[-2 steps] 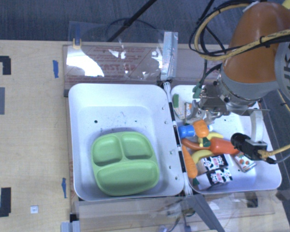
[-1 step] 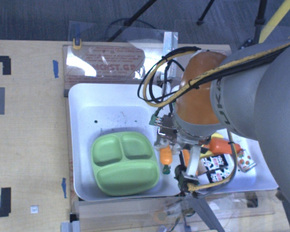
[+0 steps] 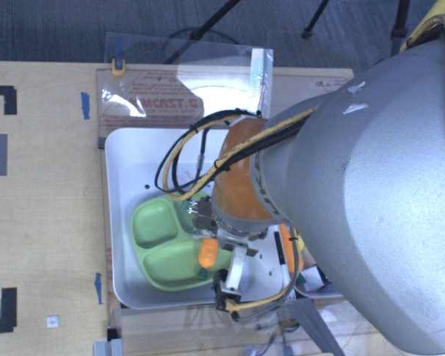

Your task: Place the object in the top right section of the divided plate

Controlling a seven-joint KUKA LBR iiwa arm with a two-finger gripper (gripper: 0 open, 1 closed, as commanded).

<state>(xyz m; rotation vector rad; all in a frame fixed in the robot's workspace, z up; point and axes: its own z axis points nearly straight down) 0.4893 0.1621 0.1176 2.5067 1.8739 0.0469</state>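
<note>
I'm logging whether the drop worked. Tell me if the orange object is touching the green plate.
Cannot tell. In the camera view the orange object overlaps the green plate's right edge just below the gripper, but the slant hides whether it rests on the plate or hangs above it.

Green plate (image 3: 157, 225), orange object (image 3: 207, 254)

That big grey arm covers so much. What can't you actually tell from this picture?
- Green divided plate: its right part is hidden under the arm in the camera view.
- Gripper: mostly covered by the wrist.
- Orange object: too small to identify.
- White bin: right side covered by the arm.
</note>
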